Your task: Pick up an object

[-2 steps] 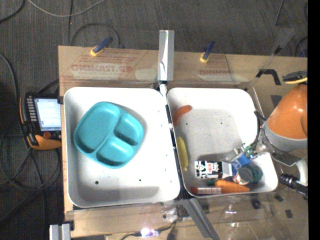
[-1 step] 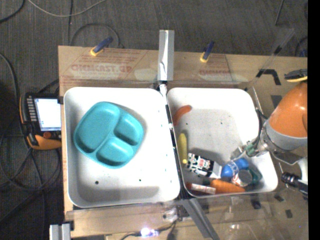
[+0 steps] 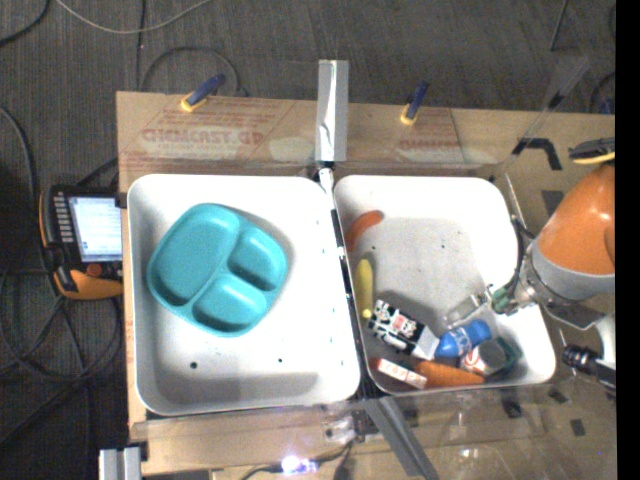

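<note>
A handheld device [image 3: 85, 240] with a lit screen lies on the floor at the bench's nine o'clock. Just beside it, the left bin [image 3: 160, 368] holds a teal divided plate [image 3: 220, 268], tilted toward the bin's ten o'clock corner. Across the shared rim, the right bin [image 3: 440, 208] carries an orange piece [image 3: 362, 226] at its ten o'clock edge and a yellow banana-like object [image 3: 365, 283] along its nine o'clock wall. Toward six o'clock sits a cluster: a black-and-white box [image 3: 395, 326], a blue bottle [image 3: 464, 338], an orange carrot-like object [image 3: 452, 374], and a small red-and-white packet [image 3: 398, 370]. The gripper [image 3: 478, 308] hovers at the cluster's two o'clock, just above the blue bottle; whether it is apart or together cannot be told, and nothing is seen clamped in it.
</note>
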Controlling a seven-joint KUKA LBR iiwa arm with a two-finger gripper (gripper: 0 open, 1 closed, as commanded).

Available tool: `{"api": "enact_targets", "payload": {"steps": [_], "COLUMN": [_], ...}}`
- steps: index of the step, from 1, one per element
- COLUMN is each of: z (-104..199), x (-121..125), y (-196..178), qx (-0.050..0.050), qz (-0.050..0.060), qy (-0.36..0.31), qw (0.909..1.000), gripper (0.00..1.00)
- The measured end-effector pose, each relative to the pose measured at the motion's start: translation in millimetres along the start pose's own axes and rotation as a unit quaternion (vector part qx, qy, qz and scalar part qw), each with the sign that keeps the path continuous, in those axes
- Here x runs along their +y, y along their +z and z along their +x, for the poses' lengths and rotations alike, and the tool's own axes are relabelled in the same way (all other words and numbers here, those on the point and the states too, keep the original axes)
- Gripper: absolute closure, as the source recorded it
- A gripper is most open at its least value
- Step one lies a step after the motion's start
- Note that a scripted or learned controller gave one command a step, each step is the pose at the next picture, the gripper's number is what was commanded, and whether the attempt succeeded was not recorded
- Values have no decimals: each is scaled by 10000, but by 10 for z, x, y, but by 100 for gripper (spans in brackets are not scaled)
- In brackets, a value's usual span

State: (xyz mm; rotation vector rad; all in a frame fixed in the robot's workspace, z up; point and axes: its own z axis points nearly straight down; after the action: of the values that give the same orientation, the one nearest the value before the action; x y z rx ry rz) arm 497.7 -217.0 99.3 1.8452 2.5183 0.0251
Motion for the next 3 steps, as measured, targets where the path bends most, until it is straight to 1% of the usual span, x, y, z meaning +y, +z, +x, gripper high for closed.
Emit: {"api": "enact_targets", "payload": {"steps": [1,2,3], "z": [100,121,123], "x": [-33,-9,-11], "y": [73,3,5], "qx": [-64,-23,-19], "qz": [32,38,41], "qy": [-632,-645,-646], "qw": [9980,9979,9979], "gripper": [0,100,0]}}
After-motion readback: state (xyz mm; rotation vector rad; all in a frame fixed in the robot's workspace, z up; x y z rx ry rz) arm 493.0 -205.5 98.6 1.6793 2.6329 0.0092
